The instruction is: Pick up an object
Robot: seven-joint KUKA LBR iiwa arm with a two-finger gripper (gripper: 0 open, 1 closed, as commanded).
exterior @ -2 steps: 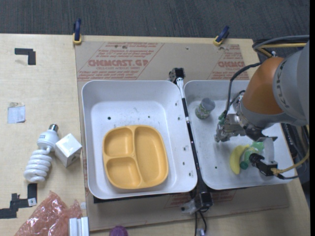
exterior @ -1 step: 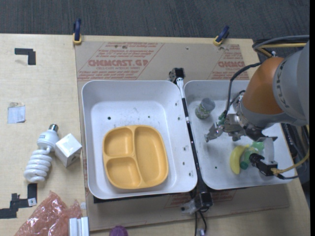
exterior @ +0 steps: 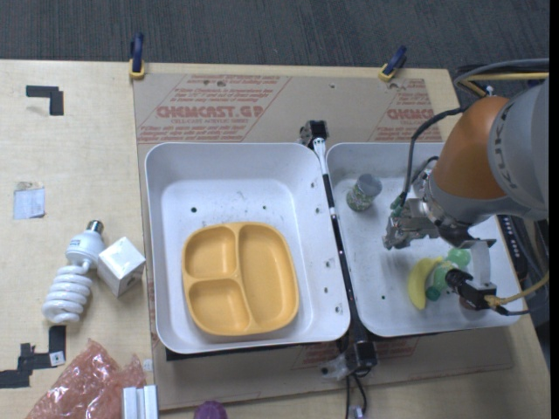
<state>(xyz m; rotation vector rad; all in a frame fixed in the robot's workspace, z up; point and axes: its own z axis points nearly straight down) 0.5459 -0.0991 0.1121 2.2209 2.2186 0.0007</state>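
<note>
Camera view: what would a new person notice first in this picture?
Probably the yellow divided plate, which lies in the left bin. Next is the grey arm with its orange band, reaching into the right bin, where a yellow and green toy lies beside the gripper.

Yellow divided plate [exterior: 240,278] fills left bin's [exterior: 162,234] floor.

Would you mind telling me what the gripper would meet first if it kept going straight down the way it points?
Probably the bare floor of the right bin; the gripper hangs left of the yellow-green toy, though depth is unclear.
</note>
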